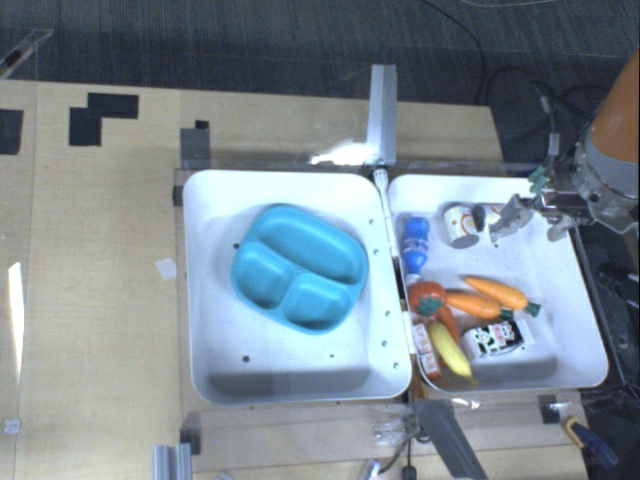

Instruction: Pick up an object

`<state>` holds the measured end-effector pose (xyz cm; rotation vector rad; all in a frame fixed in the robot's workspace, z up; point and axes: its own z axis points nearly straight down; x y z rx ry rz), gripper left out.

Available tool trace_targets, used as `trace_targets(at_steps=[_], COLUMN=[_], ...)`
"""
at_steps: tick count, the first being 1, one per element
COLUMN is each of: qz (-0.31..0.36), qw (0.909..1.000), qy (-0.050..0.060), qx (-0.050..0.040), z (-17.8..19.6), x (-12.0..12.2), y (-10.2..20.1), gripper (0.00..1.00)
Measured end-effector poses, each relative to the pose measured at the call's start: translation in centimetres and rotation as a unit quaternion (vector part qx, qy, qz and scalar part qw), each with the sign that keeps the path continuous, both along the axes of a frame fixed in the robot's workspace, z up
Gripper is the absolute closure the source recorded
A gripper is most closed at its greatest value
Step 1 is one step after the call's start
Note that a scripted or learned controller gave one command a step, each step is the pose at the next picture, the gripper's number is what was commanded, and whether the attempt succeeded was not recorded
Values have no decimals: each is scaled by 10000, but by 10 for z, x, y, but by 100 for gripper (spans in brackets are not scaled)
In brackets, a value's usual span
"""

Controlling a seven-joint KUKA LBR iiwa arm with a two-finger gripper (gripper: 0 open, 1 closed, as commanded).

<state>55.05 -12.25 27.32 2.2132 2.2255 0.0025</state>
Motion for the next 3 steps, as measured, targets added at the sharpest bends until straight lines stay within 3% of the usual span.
trace_targets(at_steps=[1,2,3], qz=[20,597,1307], qw=[10000,9982,9914], qy=[-28,-18,-28], qx=[-3,-5,-11], z=[12,3,116], x=[2,29,34], y=[1,-10,5], gripper=[100,100,100])
